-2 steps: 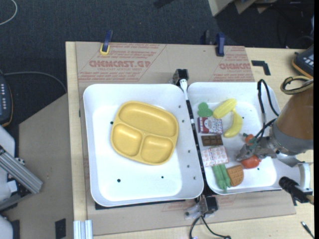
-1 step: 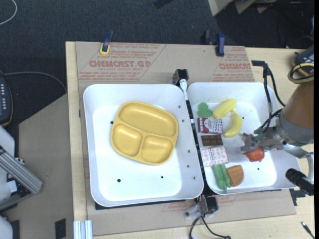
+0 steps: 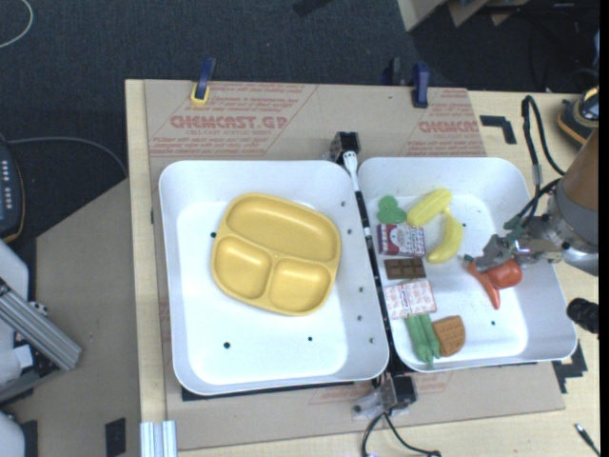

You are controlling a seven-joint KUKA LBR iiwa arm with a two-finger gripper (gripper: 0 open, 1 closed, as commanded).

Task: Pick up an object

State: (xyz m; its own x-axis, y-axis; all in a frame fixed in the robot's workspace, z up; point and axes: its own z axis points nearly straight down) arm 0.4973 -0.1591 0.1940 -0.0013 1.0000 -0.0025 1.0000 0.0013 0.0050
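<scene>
The end effector (image 3: 497,253) sits low over the right bin (image 3: 495,174), reaching in from the right, its tips just above a red pepper-like toy (image 3: 499,278) that lies on the bin floor; whether the fingers are apart or closed on anything cannot be told from this angle. Just to its left lies a banana (image 3: 447,239), with a corn cob (image 3: 428,206) beyond that and a green piece (image 3: 391,208) further left. Still further left are a red-and-white packet (image 3: 401,240), a brown bar (image 3: 404,268) and a pink-checked packet (image 3: 410,299), stacked toward the near side. Below and left of the end effector lie a green bean pod (image 3: 422,337) and a bread piece (image 3: 448,334). Well to the left, the left bin (image 3: 190,331) holds a yellow divided plate (image 3: 276,252). Both bins rest on the counter (image 3: 152,255).
</scene>
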